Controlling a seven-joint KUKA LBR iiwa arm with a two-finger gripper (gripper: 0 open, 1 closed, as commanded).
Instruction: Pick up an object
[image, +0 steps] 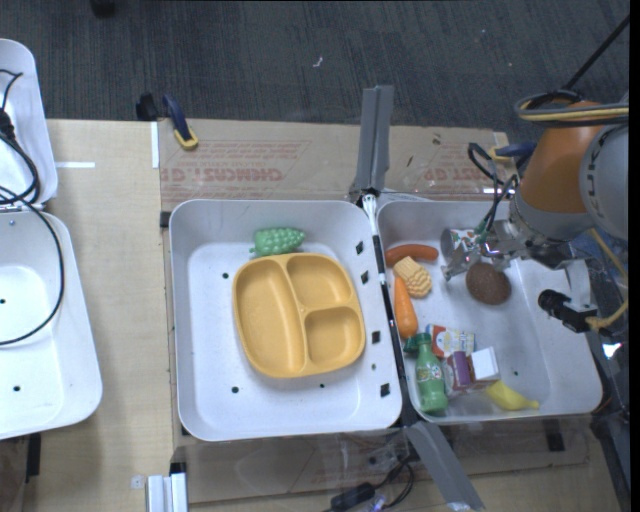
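Note:
The right bin (560, 345) holds several toy foods. A brown round piece (489, 285) lies near its back, and a small white carton with red and green print (460, 240) lies just behind it. My gripper (472, 256) hangs low between these two, right at the brown piece's upper left edge. The orange-banded wrist (560, 165) rises behind it to the right. Nothing is visibly lifted.
Along the right bin's left side lie a red sausage (412, 252), a yellow ridged piece (413, 277) and an orange carrot (405, 306). Toward the front are a green bottle (430, 373), small cartons (455, 341), a purple box (463, 370) and a banana (512, 397). The left bin (200, 380) holds a yellow divided plate (298, 312) and a green bunch (278, 240).

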